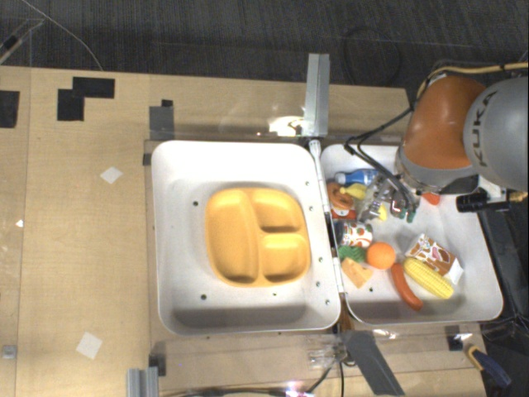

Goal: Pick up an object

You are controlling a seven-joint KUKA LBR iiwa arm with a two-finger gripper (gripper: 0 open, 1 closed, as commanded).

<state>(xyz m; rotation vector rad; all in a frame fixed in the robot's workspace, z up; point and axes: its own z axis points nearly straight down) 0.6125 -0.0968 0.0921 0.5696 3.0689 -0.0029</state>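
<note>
Arm over the right bin's toy pile

Bench (83, 246) of pale wood carries both bins, so take the orange (380, 255) in the right bin as the marker for everything else. Left bin (178, 222) lies well left of the orange and holds a yellow tray (254, 235) with three compartments, flat in its middle. Right bin (471, 246) surrounds the orange, its dividing rim just left of it. Arm (463, 131) reaches in up and right of the orange, its orange band bulging above the bin's far corner. Gripper (388, 203) hangs just above the orange, low among the toys; whether its fingers are parted or closed cannot be made out, and nothing is seen between them. Corn cob (427, 278) lies right of and below the orange, tilted, with a red sausage (406, 286) beside it on the near side. A printed carton (431, 253) sits right of the orange, touching the corn. A blue bottle (357, 176) lies well above the orange, near the far rim. A small green and orange piece (355, 263) touches the orange's left side.
</note>
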